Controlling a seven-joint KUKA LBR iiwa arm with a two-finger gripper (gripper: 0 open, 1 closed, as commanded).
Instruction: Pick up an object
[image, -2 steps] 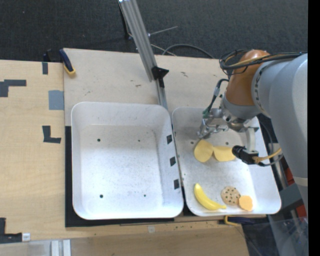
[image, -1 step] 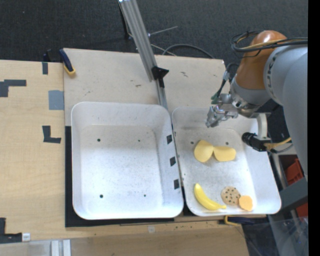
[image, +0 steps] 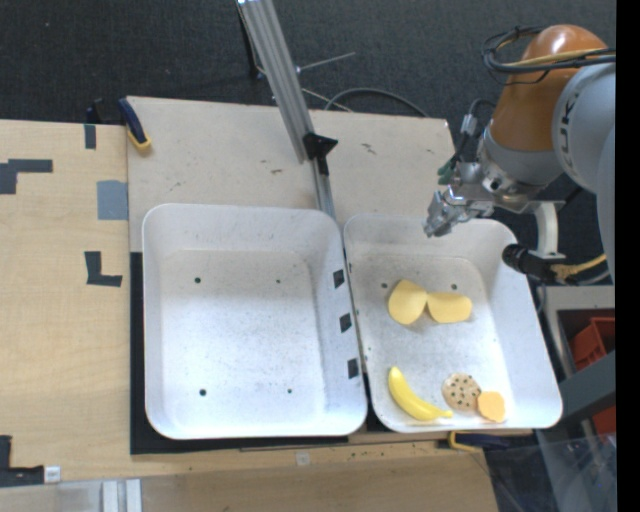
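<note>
Bench (image: 230, 150): pale board under both bins, with grey and dark tape marks toward its left side.
Left bin (image: 165, 300): shallow, white and speckled; it lies beside the other bin, their inner rims touching.
Right bin (image: 525, 330): white, and all the loose pieces lie in it.
My arm (image: 560, 90): grey with an orange band, reaching in from the right above the right bin's far corner.
Metal post (image: 285, 90): a slanted grey rail running down to the seam between the bins.
My gripper (image: 440, 222): pointed down over the far rim of the right bin, well apart from every piece. I cannot tell how wide my jaws stand, and I see nothing between them.
Yellow pieces (image: 428, 304): two rounded lumps touching each other, mid-bin.
Banana (image: 414, 397): yellow, curved, near the front wall.
Cookie (image: 461, 392): speckled disc just beside the banana.
Orange piece (image: 491, 405): small, touching the cookie's right edge.
</note>
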